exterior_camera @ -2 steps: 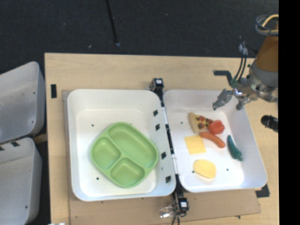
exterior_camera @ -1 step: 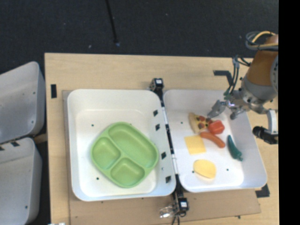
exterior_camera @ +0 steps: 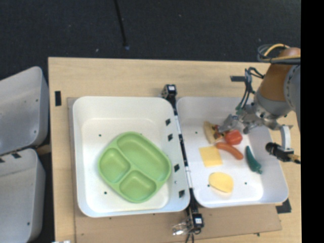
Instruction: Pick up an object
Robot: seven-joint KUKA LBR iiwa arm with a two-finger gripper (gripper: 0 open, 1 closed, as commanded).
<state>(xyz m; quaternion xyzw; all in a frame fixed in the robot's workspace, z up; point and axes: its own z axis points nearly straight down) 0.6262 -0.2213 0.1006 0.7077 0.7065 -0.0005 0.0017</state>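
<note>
Light wooden bench (exterior_camera: pixel 121 77), flat and matte, seen from above at a slant, carrying two shallow white bins side by side, both of smooth plastic with rounded corners. Left bin (exterior_camera: pixel 83 135): holds a glossy green divided tray (exterior_camera: pixel 134 167), roughly oval, moulded into three compartments and set at an angle to the bin walls. Right bin (exterior_camera: pixel 273 181): holds the small objects, grouped in its upper and middle part. Grey arm (exterior_camera: pixel 276 87), with an orange band above the wrist, enters from the right and bends down over the far right part of this bin; dark cables loop beside the wrist. Gripper (exterior_camera: pixel 234 125) sits low among the objects, just above the red rounded piece (exterior_camera: pixel 233 137); whether its fingers are apart or together cannot be told at this resolution, and no object is seen between them. Objects, in descending size: a pale yellow rounded lump (exterior_camera: pixel 221 182) near the front wall; a flat yellow square (exterior_camera: pixel 211 156) above it; an orange sausage-shaped piece (exterior_camera: pixel 230 150) just beside the square; a dark green curved pod (exterior_camera: pixel 253 160) to the right; the red piece; a small tan wedge (exterior_camera: pixel 209 131) at the left of the group. No legible writing or labels.
</note>
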